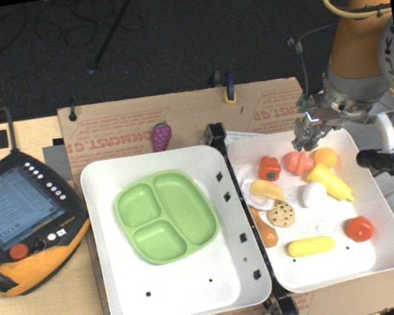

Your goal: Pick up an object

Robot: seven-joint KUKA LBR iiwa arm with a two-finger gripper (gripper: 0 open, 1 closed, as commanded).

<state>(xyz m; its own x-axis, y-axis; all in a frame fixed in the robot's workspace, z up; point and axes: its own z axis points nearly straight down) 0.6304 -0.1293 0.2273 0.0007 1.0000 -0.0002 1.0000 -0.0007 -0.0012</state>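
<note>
The gripper point(308, 137) hangs at the 12 o'clock edge of the right bin point(390, 247), just above the toy food and apparently not yet down on any piece. Whether it is open or closed cannot be told from here, and nothing can be seen held in it.

The nearest candidates lie just below it, toward 6 o'clock: a pink-red tomato point(298, 163) with an orange point(325, 157) touching its 3 o'clock side and a red pepper point(269, 168) at its 9 o'clock. These sit crowded together, so a good descent would centre on one piece, likely the tomato, and come straight down so the neighbours are not nudged. Round pieces may roll away if caught off-centre.

The right bin also holds a banana-like yellow piece point(266, 191), a chocolate-chip cookie point(282, 214), a white egg-like piece point(313, 194), a yellow wedge point(329, 181), a corn cob point(311, 247) near 6 o'clock and a second red tomato point(358, 228) toward 4 o'clock.

The left bin point(130, 293) holds a green divided tray point(167, 216), with nothing in its three compartments. A purple bunch of grapes point(162, 134) lies on the tabletop at 12 o'clock of the left bin.
</note>
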